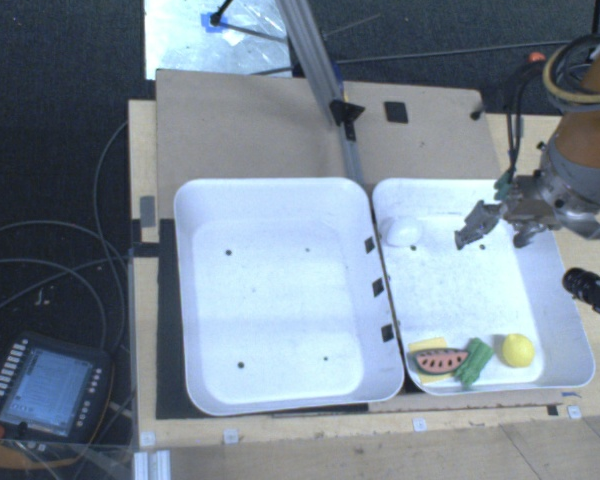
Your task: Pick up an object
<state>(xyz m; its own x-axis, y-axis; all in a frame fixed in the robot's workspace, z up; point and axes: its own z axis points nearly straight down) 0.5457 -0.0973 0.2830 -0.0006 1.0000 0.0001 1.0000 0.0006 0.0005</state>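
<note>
Along the right bin's (570,368) near wall lie a watermelon slice (439,359), a green toy (474,361) touching it, and a yellow lemon (518,349) just beside. Farther back, a white object (401,232) sits in the far-left corner. The end effector (490,226) hovers above, fingers spread, holding nothing.

no legible text, labels or numbers anywhere
</note>
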